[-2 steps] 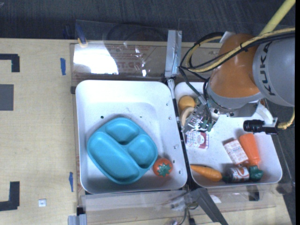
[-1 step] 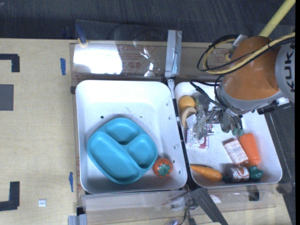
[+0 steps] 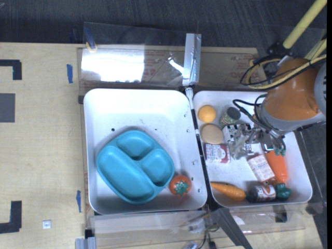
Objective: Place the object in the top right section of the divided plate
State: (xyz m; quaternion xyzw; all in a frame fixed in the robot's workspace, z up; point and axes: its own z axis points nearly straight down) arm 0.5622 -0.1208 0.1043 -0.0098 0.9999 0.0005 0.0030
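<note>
- Two white bins sit side by side on a pale wooden bench: the left bin (image 3: 104, 108) bears a blue divided plate (image 3: 136, 165) with a tomato (image 3: 180, 185) just beside its lower right edge.
- My gripper (image 3: 248, 139) hangs low in the right bin (image 3: 303, 191), among an orange ball (image 3: 206, 113), an egg (image 3: 211, 134), a packet (image 3: 217, 153) and two carrots (image 3: 228, 191). I cannot tell what, if anything, I have hold of.
- That plate lies well to my left, long axis slanting upper left to lower right; its top right section (image 3: 156, 166) faces me.

One fixed overhead camera looks slantwise down on both bins (image 3: 93, 139).
</note>
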